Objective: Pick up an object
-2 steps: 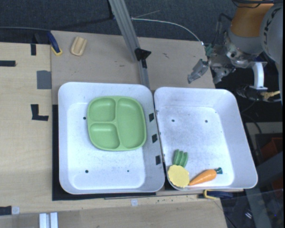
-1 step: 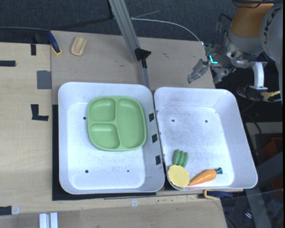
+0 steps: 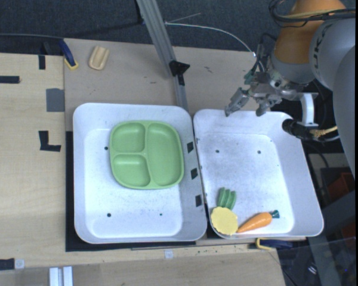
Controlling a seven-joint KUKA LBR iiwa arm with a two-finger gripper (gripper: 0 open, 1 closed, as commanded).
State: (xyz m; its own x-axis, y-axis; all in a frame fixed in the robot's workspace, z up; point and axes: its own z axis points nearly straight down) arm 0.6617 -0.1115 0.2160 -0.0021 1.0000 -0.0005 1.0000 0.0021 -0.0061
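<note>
I see the pincer (image 3: 245,106) spread wide, empty; carrot (image 3: 255,221) (hugging the bin (image 3: 298,159) wall) risks a blocked finger.

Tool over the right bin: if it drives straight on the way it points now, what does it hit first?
Probably the bare floor of the right bin near its far rim. The tool, fingers spread, points down there. The carrot and yellow piece lie at the near edge, well off that line. Depth is uncertain.

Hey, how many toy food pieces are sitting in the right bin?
3, all near its front edge: a carrot, a yellow round piece touching its left end, and a green piece just behind that. Nothing seems hidden.
</note>
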